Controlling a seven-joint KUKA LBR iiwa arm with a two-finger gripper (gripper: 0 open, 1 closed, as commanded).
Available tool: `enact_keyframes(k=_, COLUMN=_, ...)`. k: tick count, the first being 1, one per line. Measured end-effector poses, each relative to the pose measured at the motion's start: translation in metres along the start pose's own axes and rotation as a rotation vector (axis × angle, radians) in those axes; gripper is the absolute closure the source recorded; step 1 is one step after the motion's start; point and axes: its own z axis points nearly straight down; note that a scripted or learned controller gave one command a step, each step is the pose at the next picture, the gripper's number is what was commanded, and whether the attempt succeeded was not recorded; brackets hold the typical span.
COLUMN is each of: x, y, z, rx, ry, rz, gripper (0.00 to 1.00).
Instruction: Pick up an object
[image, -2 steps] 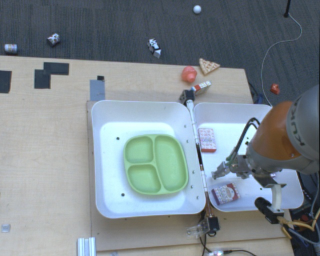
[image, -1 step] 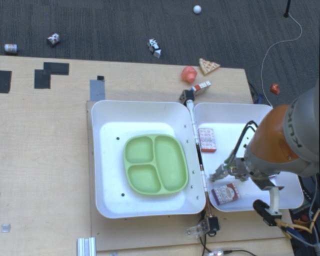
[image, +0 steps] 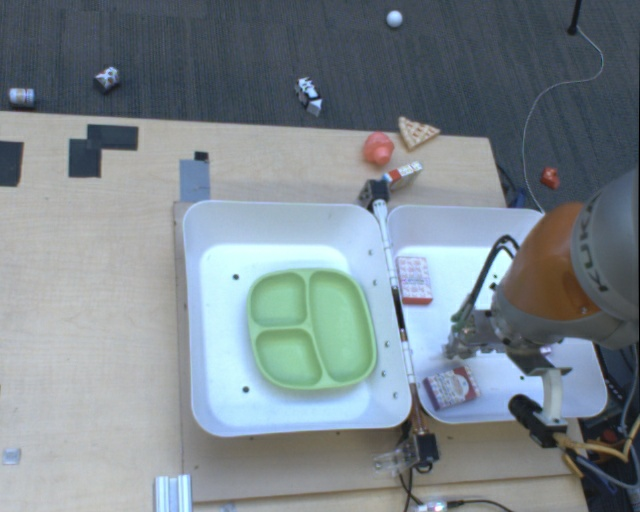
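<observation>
Looming closest to the lens, the grey arm with its orange band (image: 548, 272) comes in from three o'clock and hangs over the right bin (image: 450, 232), wrist pitched down toward that bin's floor; from this posture it looks set for a descent onto something below. Its bulk hides the gripper (image: 468, 342) enough that whether it is open or closed cannot be told, and nothing can be seen held in it.

Next in size, the left bin (image: 215, 330) carries a pale green divided tray (image: 312, 328) with three compartments, lying flat at its centre, seemingly parked out of the way of the picking.

Candidates for the pick lie in the right bin: a small red-and-white packet (image: 451, 388) at six o'clock of the wrist, just beside the gripper, and a pink-and-white patterned packet (image: 414, 279) at ten o'clock of it, near the wall between the bins. The lower packet seems the likelier target, being nearest.

Beyond the bins, at twelve o'clock, a red ball (image: 378, 148) and a toy pizza slice (image: 417, 131) sit near the bench edge.
</observation>
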Motion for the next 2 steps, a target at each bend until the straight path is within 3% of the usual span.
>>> enact_keyframes(k=1, x=0.0, y=0.0, z=0.0, rx=0.0, ry=0.0, rz=0.001, gripper=0.0)
enact_keyframes(k=2, x=-0.001, y=-0.003, z=0.011, rx=0.006, ry=0.0, rz=0.003, gripper=0.0)
